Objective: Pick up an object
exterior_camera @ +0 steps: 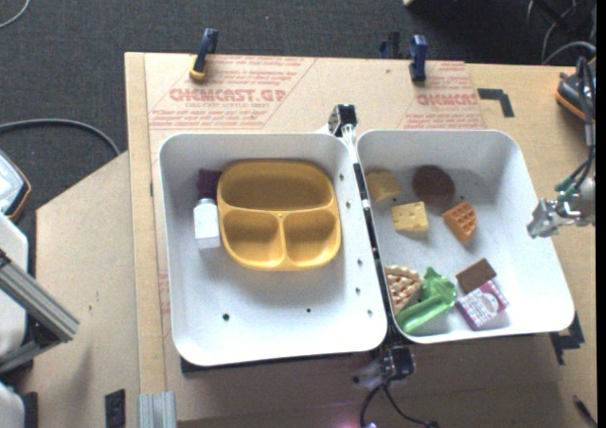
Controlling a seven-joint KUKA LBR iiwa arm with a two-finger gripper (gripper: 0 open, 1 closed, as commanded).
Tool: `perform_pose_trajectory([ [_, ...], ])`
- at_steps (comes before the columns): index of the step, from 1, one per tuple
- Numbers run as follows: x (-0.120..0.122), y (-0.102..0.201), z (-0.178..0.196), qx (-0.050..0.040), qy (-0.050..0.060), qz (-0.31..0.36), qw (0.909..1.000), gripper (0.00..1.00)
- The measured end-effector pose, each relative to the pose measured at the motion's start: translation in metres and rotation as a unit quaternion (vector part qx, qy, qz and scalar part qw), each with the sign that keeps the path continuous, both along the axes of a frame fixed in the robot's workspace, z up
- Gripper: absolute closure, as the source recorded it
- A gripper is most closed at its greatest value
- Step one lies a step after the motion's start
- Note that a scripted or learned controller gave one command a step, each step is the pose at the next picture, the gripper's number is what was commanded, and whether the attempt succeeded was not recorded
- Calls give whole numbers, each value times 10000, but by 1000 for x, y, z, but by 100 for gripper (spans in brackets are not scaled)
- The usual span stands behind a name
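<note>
The right bin (511,156) holds several toy foods: a tan bread piece (383,186), a round brown patty (434,185), a yellow cheese wedge (410,218), an orange waffle (460,222), a pizza slice (401,285), a green vegetable (428,304), a brown block (475,275) and a pink packet (483,307). My gripper (554,216) shows as a small grey tip over the bin's right rim, well right of the waffle and apart from every object.
The left bin (180,275) holds a yellow divided plate (279,214), with a white bottle (206,224) and a dark purple item (208,180) beside its left edge. Two clamps (203,54) (418,57) stand on the board behind the bins.
</note>
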State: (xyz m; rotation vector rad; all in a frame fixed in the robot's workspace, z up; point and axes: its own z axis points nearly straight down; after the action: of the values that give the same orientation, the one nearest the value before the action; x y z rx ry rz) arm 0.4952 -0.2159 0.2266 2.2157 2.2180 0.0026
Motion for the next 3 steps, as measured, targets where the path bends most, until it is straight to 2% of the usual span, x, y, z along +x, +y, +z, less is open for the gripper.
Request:
perform_pose_trajectory([
  [3, 85, 147, 15, 17, 5, 29, 10000, 100],
])
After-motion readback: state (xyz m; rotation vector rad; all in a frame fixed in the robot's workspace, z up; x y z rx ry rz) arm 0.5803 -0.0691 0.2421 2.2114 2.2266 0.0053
